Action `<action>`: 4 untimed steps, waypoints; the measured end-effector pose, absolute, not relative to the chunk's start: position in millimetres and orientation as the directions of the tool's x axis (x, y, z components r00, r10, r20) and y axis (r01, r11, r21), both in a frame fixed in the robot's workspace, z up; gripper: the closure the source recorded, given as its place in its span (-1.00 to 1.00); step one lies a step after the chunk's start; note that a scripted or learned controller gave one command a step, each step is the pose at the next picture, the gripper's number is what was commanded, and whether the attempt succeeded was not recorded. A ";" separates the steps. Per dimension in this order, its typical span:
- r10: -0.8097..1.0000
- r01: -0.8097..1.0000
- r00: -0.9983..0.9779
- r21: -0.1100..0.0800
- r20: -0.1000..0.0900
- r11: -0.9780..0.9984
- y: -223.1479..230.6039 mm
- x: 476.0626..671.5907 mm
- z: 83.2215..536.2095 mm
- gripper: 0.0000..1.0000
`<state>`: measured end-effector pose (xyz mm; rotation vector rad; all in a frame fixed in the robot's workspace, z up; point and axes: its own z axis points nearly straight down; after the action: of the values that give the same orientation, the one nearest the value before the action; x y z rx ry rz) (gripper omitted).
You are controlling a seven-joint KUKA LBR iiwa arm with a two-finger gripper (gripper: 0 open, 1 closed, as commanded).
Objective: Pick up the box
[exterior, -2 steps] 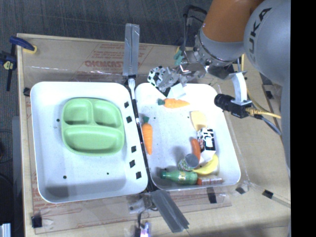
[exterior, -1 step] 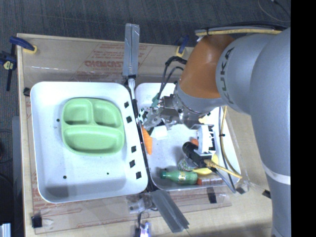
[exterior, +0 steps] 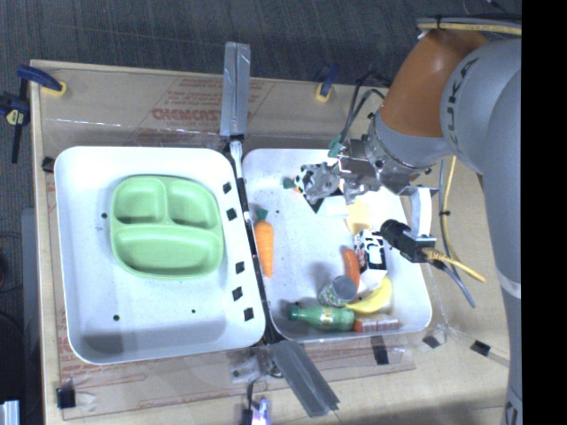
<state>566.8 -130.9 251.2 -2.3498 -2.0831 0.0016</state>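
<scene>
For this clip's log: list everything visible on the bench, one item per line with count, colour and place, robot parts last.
Bins: two, white, side by side on the bench.
Divided tray: one, light green, in the left bin.
Carrot: one, orange, right bin, near its left wall.
Bottle: one, green, lying along the right bin's near wall.
Banana: one, yellow, right bin's near right corner.
Clamps: blue, at the bench's far edge.
Arm: one, grey with orange band, reaching in from the right.
Tool: one, over the right bin's far part.
</scene>
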 end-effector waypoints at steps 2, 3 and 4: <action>0.995 0.995 0.098 -0.006 0.000 -0.098 -44.4 583.4 204.0 -1.00; 0.994 0.994 0.110 -0.006 0.000 -0.110 -126.7 543.6 112.0 -1.00; 0.880 0.880 0.476 0.014 0.006 -0.476 -165.3 603.5 102.5 -1.00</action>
<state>603.5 -165.3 102.5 -2.7065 -1.6135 -0.0196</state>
